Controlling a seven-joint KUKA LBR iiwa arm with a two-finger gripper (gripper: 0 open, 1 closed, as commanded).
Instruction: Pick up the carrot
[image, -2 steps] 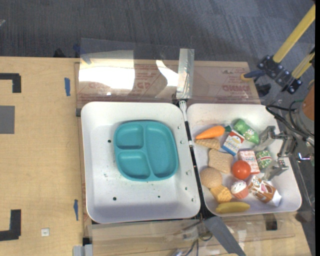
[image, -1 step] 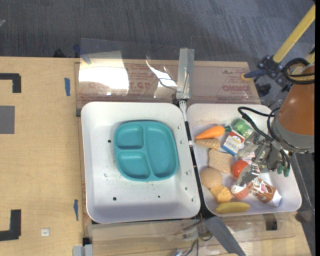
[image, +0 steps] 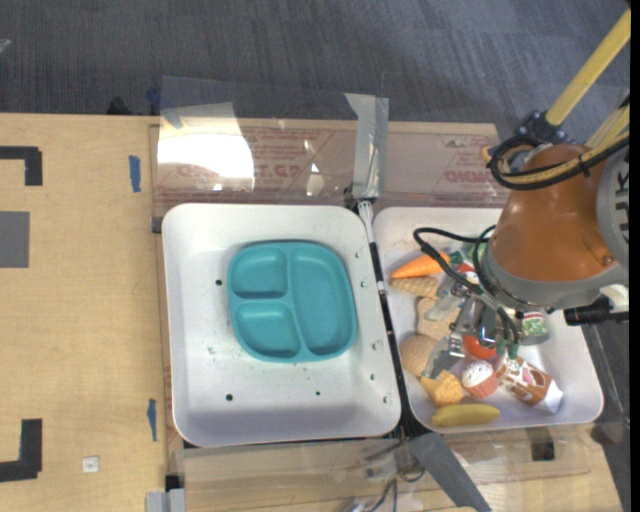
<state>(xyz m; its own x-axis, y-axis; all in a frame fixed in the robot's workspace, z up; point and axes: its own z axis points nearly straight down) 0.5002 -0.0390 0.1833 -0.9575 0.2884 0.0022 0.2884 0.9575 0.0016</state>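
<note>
The carrot is a short orange cone lying at the upper left of the right bin, close to the divider between the bins. My gripper hangs low over the middle of the right bin, below and to the right of the carrot, among the toy foods. The orange wrist band and black cables cover the bin's upper right part. Nothing of the carrot is under the gripper.
A teal divided plate lies in the left bin. Around the gripper sit a tan biscuit, a red piece, a yellow banana, and a small brown carton.
</note>
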